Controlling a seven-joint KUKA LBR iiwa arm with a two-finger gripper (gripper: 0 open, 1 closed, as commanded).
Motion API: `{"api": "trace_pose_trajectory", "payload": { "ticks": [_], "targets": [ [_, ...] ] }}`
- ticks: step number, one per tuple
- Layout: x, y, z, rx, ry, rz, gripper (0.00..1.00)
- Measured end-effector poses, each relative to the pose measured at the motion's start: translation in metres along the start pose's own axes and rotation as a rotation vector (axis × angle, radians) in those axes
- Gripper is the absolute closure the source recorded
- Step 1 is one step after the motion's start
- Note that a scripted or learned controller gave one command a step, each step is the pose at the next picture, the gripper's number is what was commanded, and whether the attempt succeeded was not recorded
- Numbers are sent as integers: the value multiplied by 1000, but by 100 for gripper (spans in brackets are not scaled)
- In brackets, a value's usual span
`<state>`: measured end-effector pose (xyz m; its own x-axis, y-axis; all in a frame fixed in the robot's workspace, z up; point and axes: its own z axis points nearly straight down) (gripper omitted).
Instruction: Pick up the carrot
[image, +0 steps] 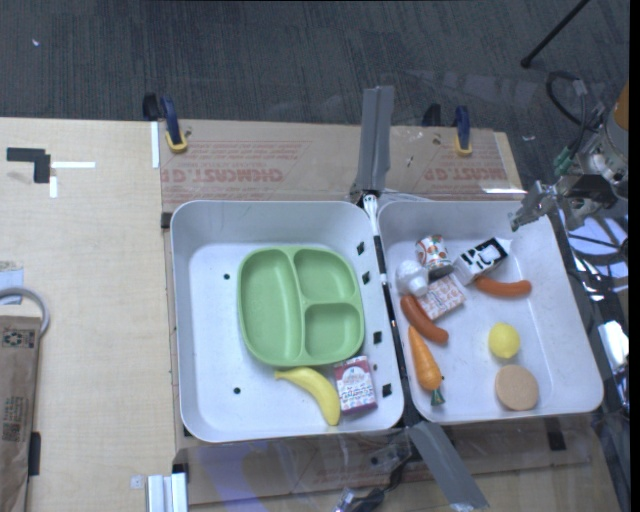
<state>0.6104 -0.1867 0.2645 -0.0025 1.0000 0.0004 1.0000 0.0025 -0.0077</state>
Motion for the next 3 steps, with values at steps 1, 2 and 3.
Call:
{"api": "trace_pose_trajectory", "payload": {
  "ticks": [1,2,3],
  "targets": [
    [68,-40,94,1,0,-30,0],
    [88,-111,141,1,1,-206,0],
    [87,-129,175,-11,-6,-299,0]
  ]
}}
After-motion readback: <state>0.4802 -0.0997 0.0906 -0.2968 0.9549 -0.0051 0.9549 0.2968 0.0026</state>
